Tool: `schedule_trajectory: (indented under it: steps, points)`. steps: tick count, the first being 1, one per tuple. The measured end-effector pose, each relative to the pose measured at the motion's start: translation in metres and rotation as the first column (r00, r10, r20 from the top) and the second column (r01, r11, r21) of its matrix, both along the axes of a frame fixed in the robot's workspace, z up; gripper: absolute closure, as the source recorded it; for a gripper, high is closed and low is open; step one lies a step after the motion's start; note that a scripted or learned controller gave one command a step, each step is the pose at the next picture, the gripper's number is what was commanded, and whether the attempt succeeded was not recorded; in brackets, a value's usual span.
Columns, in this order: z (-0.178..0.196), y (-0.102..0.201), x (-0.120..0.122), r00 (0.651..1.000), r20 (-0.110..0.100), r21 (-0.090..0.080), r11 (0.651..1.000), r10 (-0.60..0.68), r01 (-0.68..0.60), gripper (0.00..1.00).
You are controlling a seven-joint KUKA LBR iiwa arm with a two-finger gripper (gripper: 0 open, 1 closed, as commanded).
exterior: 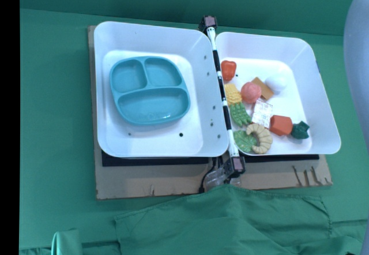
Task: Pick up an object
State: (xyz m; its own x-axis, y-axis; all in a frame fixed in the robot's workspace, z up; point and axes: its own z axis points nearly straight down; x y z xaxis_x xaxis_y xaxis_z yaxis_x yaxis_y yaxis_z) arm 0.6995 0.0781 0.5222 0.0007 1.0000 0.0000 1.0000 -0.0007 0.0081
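Toy food (253, 111) lies untouched in the right bin (323, 127), so picking has not begun; the claw's state cannot be told.

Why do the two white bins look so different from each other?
The left bin has one big teal plate with three sections, lying flat; the right bin has many small toy foods instead. The left bin's contents are all one colour; the right bin mixes red, like the strawberry, orange, yellow, green and a white egg. The plate sits alone near the middle; the toys crowd together, several touching. Both bins are shallow, white and squarish, side by side.
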Motion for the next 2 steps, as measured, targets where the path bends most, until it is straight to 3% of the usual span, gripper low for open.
schedule_trajectory:
  steps: [1,2]
  points:
    - [0.022,0.033,0.000,1.000,0.002,0.001,1.000,0.001,-0.001,1.00]
    - [0.011,0.062,0.000,1.000,-0.005,0.000,1.000,0.000,0.000,1.00]
